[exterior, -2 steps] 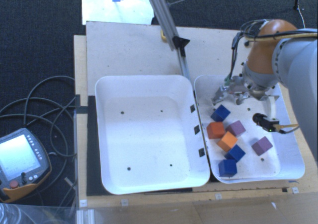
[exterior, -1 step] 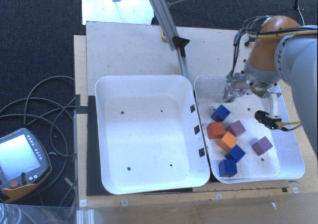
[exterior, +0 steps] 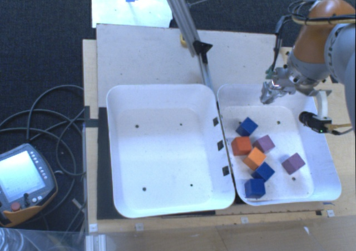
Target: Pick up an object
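Overhead, the gripper hangs above the far rim of the right bin, well apart from the blocks; whether it is wide or narrow I cannot tell, and nothing shows in it. Inside that bin lie three blue blocks, two purple, a red and an orange, clustered toward its left wall. Left of that bin sits the other bin.
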Controlling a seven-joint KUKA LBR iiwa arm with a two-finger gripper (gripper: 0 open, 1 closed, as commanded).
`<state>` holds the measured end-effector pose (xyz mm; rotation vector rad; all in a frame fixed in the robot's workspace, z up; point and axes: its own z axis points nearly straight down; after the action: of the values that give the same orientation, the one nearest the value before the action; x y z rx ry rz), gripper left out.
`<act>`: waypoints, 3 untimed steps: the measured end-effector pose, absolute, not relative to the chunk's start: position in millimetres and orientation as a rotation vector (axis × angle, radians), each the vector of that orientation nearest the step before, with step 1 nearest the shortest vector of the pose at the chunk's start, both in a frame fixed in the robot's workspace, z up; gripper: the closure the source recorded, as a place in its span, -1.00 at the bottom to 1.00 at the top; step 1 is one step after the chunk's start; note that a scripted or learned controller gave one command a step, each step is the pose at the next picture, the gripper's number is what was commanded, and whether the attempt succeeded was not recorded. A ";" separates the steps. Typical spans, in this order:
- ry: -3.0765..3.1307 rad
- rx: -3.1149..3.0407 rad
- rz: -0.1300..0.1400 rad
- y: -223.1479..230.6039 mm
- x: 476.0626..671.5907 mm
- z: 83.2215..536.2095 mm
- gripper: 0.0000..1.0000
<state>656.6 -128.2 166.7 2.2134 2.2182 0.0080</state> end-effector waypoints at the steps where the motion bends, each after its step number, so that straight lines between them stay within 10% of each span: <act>1: 2.221 2.211 0.008 -128.5 658.7 220.2 1.00; 3: 2.232 2.213 0.003 -46.5 617.2 227.4 1.00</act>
<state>617.2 -46.5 227.4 2.2125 2.2320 0.0031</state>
